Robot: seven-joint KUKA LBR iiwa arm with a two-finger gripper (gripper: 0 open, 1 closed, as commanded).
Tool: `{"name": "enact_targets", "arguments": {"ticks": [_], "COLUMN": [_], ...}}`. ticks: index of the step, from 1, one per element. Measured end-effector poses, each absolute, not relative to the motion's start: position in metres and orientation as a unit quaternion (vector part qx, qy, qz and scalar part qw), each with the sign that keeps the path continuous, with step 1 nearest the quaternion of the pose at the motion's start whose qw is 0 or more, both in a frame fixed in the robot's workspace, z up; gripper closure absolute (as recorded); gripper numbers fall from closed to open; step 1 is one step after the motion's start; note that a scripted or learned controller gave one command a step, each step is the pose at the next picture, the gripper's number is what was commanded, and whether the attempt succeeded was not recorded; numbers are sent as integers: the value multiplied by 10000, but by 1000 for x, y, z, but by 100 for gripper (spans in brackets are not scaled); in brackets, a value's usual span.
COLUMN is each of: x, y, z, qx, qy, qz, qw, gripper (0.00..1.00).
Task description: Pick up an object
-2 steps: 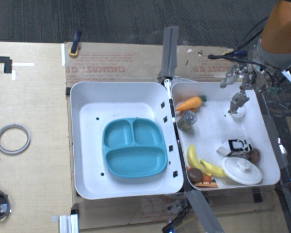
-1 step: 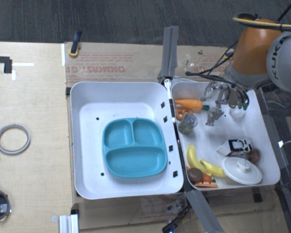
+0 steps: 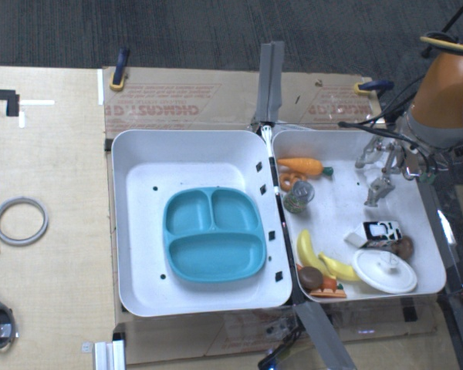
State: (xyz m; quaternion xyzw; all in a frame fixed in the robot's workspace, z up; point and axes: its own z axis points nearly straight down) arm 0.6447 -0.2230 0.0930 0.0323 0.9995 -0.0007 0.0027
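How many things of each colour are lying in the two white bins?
Blue: 1, the divided plate
Orange: 1, the carrot
Yellow: 2, the bananas
White: 1, the round lid
Other or mixed colours, too small to name: about 5
Total: about 10
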Motion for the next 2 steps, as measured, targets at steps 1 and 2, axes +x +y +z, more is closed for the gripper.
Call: {"name": "enact_targets", "arguments": {"ticks": [1, 2], "x": [651, 642], "y": [-156, -100], "z": [94, 93], "qx": [534, -481], "qy": [9986, 9988], "qz": [1, 1], "qw": [24, 23], "gripper": [0, 0]}}
